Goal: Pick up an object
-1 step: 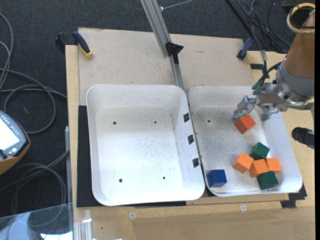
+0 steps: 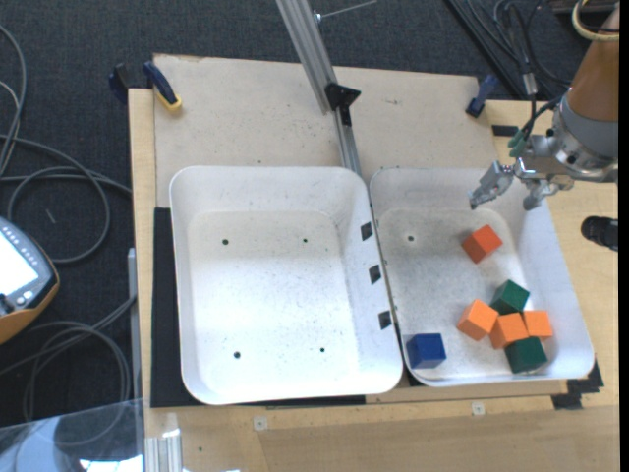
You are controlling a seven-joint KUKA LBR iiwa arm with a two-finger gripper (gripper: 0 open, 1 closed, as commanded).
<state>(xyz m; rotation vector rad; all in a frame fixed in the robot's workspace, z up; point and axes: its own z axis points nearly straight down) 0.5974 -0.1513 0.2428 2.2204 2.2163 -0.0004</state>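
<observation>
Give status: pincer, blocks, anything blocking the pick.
Pincer open, holding nothing, over right bin. Nearest orange block lies loose just below it. Other blocks clustered at bin's near end. Nothing in the way.

Arm (image 2: 598,87) cut off by the right and top edges, only the wrist end in frame. Gripper (image 2: 509,190) small and slightly blurred, finger spacing too fine to judge. Lower green block (image 2: 527,354) partly covered by the orange blocks (image 2: 509,327) crowded against it. Grey-and-orange device (image 2: 18,281) cropped by the left edge. Clear plastic piece (image 2: 69,442) cropped at the bottom left corner. Cables (image 2: 511,8) running out past the top edge.
</observation>
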